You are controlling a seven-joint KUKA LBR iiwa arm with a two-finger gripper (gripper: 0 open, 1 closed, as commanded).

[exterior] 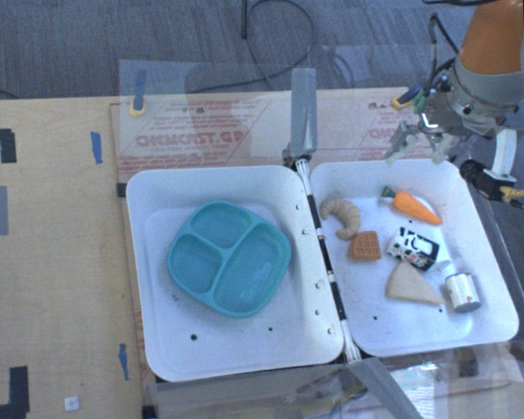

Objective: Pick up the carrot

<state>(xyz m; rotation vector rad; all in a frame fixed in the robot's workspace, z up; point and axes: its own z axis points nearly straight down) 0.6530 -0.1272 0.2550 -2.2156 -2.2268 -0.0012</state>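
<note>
The tabletop (pixel 54 259) is showing a pale wood face with black corner marks and short strips of blue tape, and beyond its far edge a grey floor is running across the top of the view with a dark cable (pixel 278 19) looping over it. A clear sheet with red lettering is lying under the far ends of the two white bins.

Two bins are sitting side by side and touching along their inner walls. The left bin (pixel 164 341) is holding one thing, a teal divided plate (pixel 229 258) with three compartments.

The right bin (pixel 487 324) is holding six things. One carrot (pixel 414 206), orange with a green top, is lying toward the far right of this bin, its tip pointing right. One curved beige croissant-like piece (pixel 343 215) is resting near the left wall, with one brown square waffle (pixel 364 245) just near of it. One black-and-white object (pixel 415 248) is lying near the carrot, one tan wedge (pixel 412 285) is sitting nearer still, and one small silver can (pixel 462 291) is lying just right of the wedge.

The end effector (pixel 422 143) is hanging over the far rim of the right bin, apart from the carrot, its fingers spread and grasping nothing.
</note>
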